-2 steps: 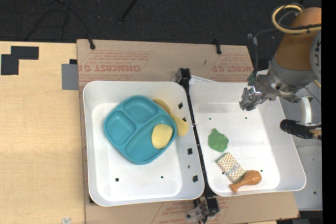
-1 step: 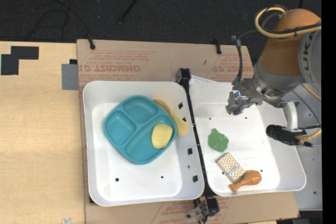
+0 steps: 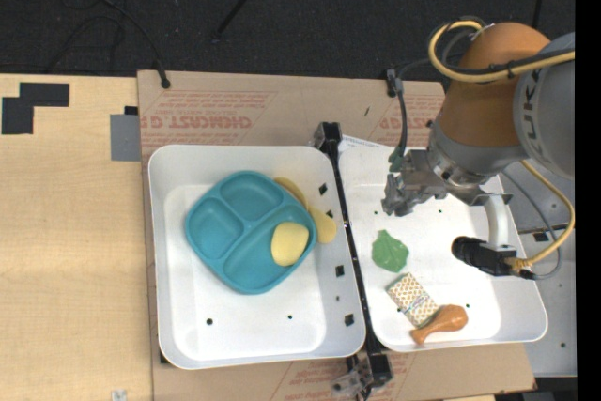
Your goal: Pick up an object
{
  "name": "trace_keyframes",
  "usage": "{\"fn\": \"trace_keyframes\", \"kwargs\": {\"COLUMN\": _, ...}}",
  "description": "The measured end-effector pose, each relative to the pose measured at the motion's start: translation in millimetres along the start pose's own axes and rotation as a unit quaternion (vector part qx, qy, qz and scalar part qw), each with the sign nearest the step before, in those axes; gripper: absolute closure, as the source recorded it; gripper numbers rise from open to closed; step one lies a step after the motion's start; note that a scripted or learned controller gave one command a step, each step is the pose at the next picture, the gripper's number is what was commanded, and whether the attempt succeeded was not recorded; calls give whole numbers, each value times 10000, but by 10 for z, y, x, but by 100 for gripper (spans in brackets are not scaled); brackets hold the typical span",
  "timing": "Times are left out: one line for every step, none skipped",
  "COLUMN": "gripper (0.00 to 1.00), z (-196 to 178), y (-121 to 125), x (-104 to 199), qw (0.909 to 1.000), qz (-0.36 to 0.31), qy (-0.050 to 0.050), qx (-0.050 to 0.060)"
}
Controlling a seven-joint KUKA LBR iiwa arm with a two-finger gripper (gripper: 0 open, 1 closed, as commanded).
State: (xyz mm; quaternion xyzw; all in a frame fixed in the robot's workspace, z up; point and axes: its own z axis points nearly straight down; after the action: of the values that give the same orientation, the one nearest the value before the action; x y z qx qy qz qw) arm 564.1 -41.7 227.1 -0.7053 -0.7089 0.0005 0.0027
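Green lump [image 3: 390,252]: soft-looking, crumpled, lies on the floor of the view's right-hand bin [image 3: 451,225], in its left half, near the divider btwn the two bins; it sits apart from the other items and is nearest of all to the tool. Gripper [image 3: 399,198]: dark grey, pointing down over the upper-left part of the same bin, just above the green lump in the view and not touching it; how far open it is cannot be told from where one stands, nor whether it has hold of anything. Arm [image 3: 488,99]: grey w/ orange band, enters from the view's right and bends over the bin's upper edge. Same bin, lower part: small patterned box [image 3: 412,296], tilted; orange drumstick-shaped toy [image 3: 439,322] just below it, close to the front rim; the two are near each other, contact unclear. Left-hand bin [image 3: 244,329]: teal divided plate [image 3: 230,225] lying flat, approx. central; yellow rounded item [image 3: 290,242] resting in the plate's right compartment; pale yellow piece [image 3: 322,221] at the plate's right edge, partly under it. Both bins stand side by side on a cardboard sheet [image 3: 235,113].
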Motion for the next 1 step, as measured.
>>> {"fn": "trace_keyframes", "kwargs": {"gripper": 100, "z": -94, "y": -183, "x": 493, "qw": 10000, "qz": -3, "qy": -2, "qx": 1}}
